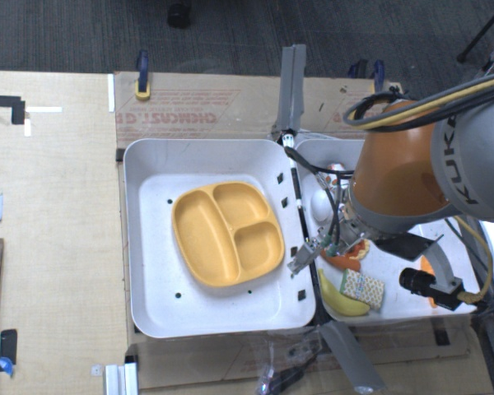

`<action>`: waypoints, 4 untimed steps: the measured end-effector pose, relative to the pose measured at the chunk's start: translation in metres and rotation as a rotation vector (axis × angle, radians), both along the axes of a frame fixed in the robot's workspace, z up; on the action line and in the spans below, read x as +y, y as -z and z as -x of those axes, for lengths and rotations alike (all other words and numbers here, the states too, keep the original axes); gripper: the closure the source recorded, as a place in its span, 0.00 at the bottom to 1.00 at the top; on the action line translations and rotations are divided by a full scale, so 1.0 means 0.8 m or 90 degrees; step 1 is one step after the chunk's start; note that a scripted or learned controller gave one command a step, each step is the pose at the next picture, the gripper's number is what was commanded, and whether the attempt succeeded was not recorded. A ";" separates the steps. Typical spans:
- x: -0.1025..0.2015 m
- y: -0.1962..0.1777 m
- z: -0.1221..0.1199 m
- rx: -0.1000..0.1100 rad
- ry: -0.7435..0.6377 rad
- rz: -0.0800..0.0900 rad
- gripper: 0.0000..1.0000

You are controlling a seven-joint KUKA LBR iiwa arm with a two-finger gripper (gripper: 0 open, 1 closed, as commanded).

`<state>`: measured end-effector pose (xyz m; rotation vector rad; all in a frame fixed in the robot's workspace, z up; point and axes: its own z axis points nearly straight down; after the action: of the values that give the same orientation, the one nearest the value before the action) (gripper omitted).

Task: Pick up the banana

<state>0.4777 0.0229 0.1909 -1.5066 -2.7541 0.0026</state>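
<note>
- Camera view: two white bins stand side by side on the bench. The left bin (148,245) is seen whole; the right bin (395,311) is covered for a large part by the arm.
- In the left bin lies a yellow plate (228,233) with three compartments. It sits a little toward 3 o'clock of the bin's middle, and it looks turned, not square to the walls.
- The arm (412,167) comes in from 3 o'clock, grey with a wide orange band, and hangs over the upper half of the right bin.
- The gripper (333,241) is below the orange band, near the wall between the two bins. Its tips are lost among cables and metal parts, so I cannot tell its state.
- The banana (339,297) lies in the right bin, at about 7 o'clock of that bin, close to the dividing wall and the near wall. It is at 6 o'clock from the gripper, and nothing of the gripper seems to be around it.
- A patterned sponge (363,287) lies just beside the banana at its 3 o'clock and seems to touch it.
- An orange thing (348,257) lies at 12 o'clock of the banana, right under the gripper.
- A white spoon (321,206) lies at 12 o'clock of the gripper, along the dividing wall.
</note>
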 end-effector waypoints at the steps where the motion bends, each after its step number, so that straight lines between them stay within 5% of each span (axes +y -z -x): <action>1: 0.120 0.079 0.001 0.001 -0.077 0.000 0.00; 2: 0.128 0.123 0.001 0.002 0.040 -0.001 0.00; 3: 0.138 0.113 0.005 0.007 0.030 -0.006 1.00; 4: 0.162 -0.047 0.002 0.002 0.035 0.000 1.00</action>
<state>0.4764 0.1524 0.2281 -1.5801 -2.7098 0.0035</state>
